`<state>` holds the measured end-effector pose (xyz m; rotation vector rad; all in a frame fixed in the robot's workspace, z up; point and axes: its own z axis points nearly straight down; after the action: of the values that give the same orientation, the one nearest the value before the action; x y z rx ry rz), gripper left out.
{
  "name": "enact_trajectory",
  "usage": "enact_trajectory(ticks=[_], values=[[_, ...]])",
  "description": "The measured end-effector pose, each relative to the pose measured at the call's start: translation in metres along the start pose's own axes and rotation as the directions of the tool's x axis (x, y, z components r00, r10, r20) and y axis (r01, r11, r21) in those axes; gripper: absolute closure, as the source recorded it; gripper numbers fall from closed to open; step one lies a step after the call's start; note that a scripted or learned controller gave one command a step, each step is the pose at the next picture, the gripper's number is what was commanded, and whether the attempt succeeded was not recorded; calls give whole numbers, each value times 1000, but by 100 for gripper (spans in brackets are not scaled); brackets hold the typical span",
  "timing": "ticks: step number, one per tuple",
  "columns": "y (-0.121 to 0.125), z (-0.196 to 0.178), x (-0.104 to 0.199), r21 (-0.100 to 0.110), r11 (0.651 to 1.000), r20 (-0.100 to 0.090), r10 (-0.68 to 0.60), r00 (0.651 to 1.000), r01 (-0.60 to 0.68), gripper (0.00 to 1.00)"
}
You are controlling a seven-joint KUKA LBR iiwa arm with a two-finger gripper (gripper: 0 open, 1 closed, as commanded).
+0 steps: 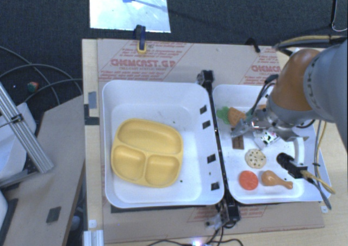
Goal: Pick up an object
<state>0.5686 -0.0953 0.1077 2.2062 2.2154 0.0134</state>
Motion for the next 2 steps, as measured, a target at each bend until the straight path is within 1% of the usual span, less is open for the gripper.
enact_trajectory(ticks=[2], values=[[0,1,0,0,1000,0,1,1000,-1,0]])
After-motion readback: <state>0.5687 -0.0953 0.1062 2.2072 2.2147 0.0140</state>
